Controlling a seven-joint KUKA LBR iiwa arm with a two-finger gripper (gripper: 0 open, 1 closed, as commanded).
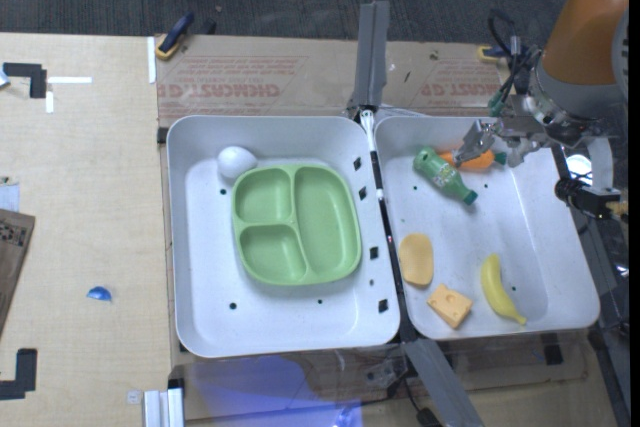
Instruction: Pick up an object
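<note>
Blue clip (176,32) — blue disc (98,294)

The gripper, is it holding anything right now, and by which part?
Cannot be told. The gripper sits right at the orange object beside the green bottle, but no grasp is visible.

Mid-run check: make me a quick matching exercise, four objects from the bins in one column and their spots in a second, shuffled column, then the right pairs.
Things:
1. green divided plate
2. banana
3. green bottle
4. cheese wedge

Places:
A. right bin, far end, lying beside the orange piece near the gripper
B. middle of the left bin
C. right bin, near edge, between the yellow chip-like piece and the banana
D. right bin, near right corner

Pairs: 1-B, 2-D, 3-A, 4-C
</note>
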